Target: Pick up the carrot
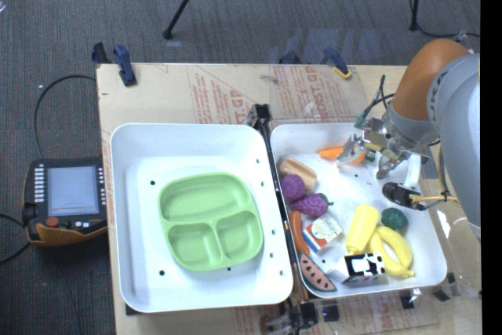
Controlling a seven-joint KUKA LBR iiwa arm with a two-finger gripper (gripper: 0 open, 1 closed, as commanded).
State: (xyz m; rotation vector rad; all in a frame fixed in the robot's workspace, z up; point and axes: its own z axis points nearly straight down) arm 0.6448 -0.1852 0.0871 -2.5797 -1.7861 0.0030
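Clearly the claw (370,155) hangs low over the far part of the right bin (436,247), reaching in from the right; whether it is spread or clenched I cannot tell, since the metal parts blur together from this height. Just to its left, close against it, lies the carrot (336,152), a short orange piece with its length running left to right along the bin floor; whether it is already touched cannot be made out, and nothing shows it being gripped.

It looks like a toy vegetable (probably hollow plastic), so I would expect it to be light, stiff and rather slick; it tapers, so a pinch near the thin end may squirt it sideways. The better hold is likely across the thicker middle, closing from the far and near sides.

Nearer the camera than the claw and to its left sit a bread roll (298,169) and purple grapes (302,196); nearer and below it are a yellow pepper (361,227), a banana (396,247) and a dark green piece (394,219). Far to the left, in the other bin (133,169), rests a green divided plate (210,220); both bins stand on the worktop (196,94).
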